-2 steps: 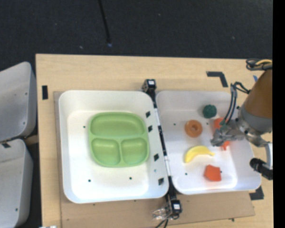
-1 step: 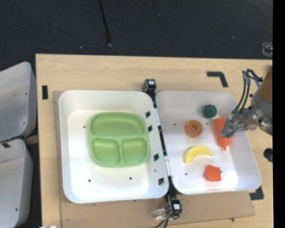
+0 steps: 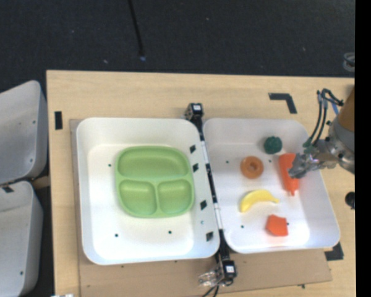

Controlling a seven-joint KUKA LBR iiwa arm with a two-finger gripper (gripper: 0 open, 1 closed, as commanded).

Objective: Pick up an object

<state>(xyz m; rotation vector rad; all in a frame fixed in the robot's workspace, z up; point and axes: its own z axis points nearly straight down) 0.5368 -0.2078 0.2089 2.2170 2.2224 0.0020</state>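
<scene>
On the counter (image 3: 130, 94) two bins stand side by side. In the left bin (image 3: 93, 228) lies a divided plate (image 3: 154, 180). In the right bin (image 3: 235, 135) lie a ball (image 3: 272, 144) at the back, a ring (image 3: 252, 167) and a carrot (image 3: 287, 172) in front of it, then a banana (image 3: 258, 200), and a small block (image 3: 277, 226) nearest the front.

We see a light wooden bench (image 3: 136, 94). Directly on it lie two shallow white bins, the left bin (image 3: 96, 240) touching the right bin (image 3: 235, 135).
</scene>
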